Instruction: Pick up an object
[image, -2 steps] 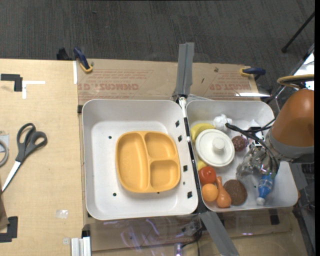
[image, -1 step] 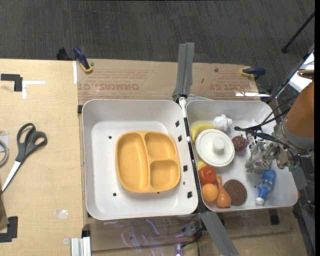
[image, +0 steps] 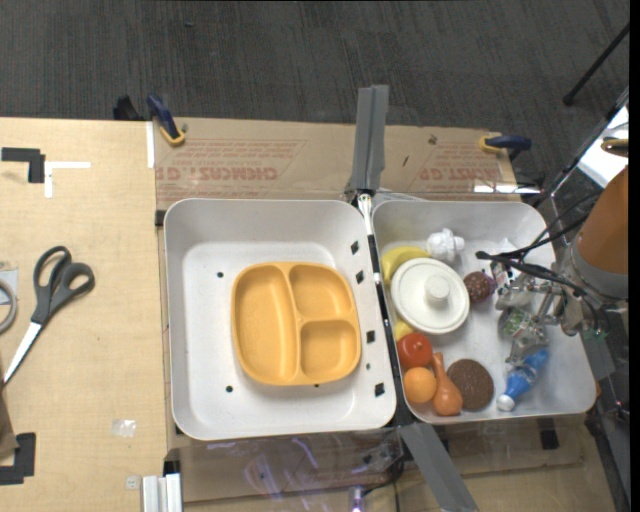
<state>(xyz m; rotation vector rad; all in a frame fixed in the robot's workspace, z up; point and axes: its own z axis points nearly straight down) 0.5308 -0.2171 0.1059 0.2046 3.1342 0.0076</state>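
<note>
Hovering low over the right bin (image: 575, 400), the gripper (image: 528, 318) sits among clutter; whether it is parted or closed cannot be told from this slant. Just below it lies a blue bottle (image: 524, 376), tilted, cap toward the bin's front wall. Judgement: light, stiff plastic, likely slick and prone to roll, so best taken across the mid-body. Just beside, on the far side from the arm, a dark reddish ball (image: 479, 287); past that, a white lidded bowl (image: 430, 295). Further out: brown disc (image: 469, 382), tomato (image: 415, 349), orange gourd (image: 444, 394). Well apart, a yellow divided tray (image: 296, 323) in the left bin (image: 190, 330).
</note>
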